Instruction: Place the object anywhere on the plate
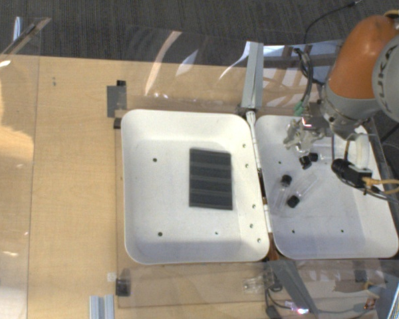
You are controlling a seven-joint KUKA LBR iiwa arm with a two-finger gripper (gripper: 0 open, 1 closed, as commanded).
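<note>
A dark grey ribbed plate [210,178] lies flat in the middle of the left white bin [139,198]. In the right bin [359,231], two small black pieces rest on the floor, one [286,179] near the left wall and one [292,201] just below it. A small clear item [306,187] lies beside them. My gripper [304,145] hangs over the upper part of the right bin, above and right of the black pieces. Small dark bits [310,158] sit right under it; whether they are its tips or a held thing is unclear.
A raised divider [259,178] separates the two bins. A metal post [253,75] stands behind the gap between them. The bench's wooden surface [53,178] stretches to the left. The arm's orange band [362,55] looms over the right bin's far corner.
</note>
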